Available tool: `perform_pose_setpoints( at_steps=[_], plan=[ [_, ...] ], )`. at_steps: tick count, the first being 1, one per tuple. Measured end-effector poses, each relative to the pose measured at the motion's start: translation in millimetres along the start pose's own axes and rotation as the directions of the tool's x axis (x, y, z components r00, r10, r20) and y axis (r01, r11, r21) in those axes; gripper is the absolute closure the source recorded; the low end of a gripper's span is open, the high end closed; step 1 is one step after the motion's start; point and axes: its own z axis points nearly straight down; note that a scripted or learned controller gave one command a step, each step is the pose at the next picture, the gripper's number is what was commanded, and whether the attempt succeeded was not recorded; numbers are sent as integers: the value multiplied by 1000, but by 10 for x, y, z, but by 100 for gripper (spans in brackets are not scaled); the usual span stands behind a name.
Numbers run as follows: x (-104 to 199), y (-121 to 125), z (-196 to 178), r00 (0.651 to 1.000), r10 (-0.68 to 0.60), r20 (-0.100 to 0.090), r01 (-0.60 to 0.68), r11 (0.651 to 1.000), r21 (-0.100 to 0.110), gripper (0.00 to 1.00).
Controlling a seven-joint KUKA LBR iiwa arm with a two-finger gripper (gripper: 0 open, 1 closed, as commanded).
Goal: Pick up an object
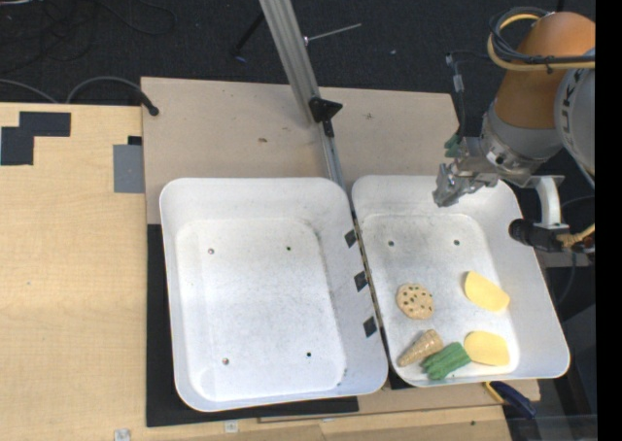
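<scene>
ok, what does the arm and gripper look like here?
The arm is grey with a rounded orange band above the wrist, ringed by looped black and yellow cables. A dark letter marking shows on the grey shell at the right. The gripper is small, grey metal, with a green bit near its mount.

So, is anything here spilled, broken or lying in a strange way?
Nothing stands out. The cookie, two yellow pieces, cone and green piece lie loose in the right bin. The pincer hangs over its far edge.
</scene>
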Motion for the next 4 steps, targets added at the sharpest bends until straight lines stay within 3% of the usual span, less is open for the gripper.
perform_pose_setpoints(
  at_steps=[1,4],
  plan=[
    [-15,7,-386,1000,-1,0,1,1000,0,100],
    [1443,-691,-126,1000,0,-2,0,1000,10,100]
  ],
)
